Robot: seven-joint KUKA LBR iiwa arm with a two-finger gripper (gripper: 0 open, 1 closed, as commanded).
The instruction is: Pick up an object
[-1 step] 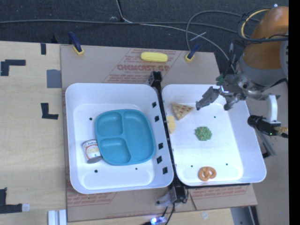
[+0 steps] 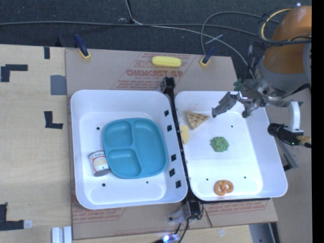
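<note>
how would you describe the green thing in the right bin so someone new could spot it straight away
Start at the right-hand shallow white bin, the one nearest the arm. Near its middle lies a small round bumpy green broccoli-like piece, apart from everything else. It sits below the tan triangular wedge and above the orange-brown pretzel, and it is the one green item there.

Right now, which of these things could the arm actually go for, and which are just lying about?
For the job:
gripper
pizza slice
broccoli
pretzel
yellow piece

Lying about:
blue divided plate
small can
banana
blue-and-yellow clamps
</note>
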